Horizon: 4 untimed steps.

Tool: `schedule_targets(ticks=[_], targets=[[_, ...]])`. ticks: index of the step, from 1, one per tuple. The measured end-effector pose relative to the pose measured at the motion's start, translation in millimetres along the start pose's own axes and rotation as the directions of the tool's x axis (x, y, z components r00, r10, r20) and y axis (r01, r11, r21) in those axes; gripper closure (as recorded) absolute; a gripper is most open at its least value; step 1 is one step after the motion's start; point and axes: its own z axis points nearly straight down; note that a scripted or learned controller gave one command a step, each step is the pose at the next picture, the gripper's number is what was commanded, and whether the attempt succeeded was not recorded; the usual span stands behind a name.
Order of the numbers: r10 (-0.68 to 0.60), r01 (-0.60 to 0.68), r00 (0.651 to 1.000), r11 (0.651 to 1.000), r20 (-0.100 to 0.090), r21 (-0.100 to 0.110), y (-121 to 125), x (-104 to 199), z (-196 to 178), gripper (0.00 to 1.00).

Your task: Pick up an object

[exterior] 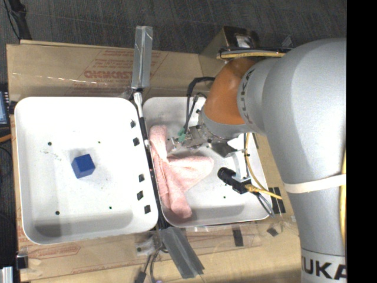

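Pink cloth [177, 175] hugs right bin's [253, 214] left wall, end effector [184, 139] above.

One camera, fixed high above bench, looks down at slant. Sees both white bins [35, 158] side by side. Arm [294, 117] comes in from right, close, big.

You see the pincer [184, 139] low over a pink cloth [177, 173] in the right bin [235, 211], and a blue cube [83, 165] in the left bin [35, 158].
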Motion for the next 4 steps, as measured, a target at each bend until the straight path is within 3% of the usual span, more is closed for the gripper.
schedule_targets(ticks=[1, 4], targets=[[-0.169, 0.169, 0.986, 0.986, 0.002, 0.0, -30, 9, -2, 0.0], [-0.173, 0.173, 0.985, 0.985, 0.001, -0.001, -50, 10, 0, 0.0]])
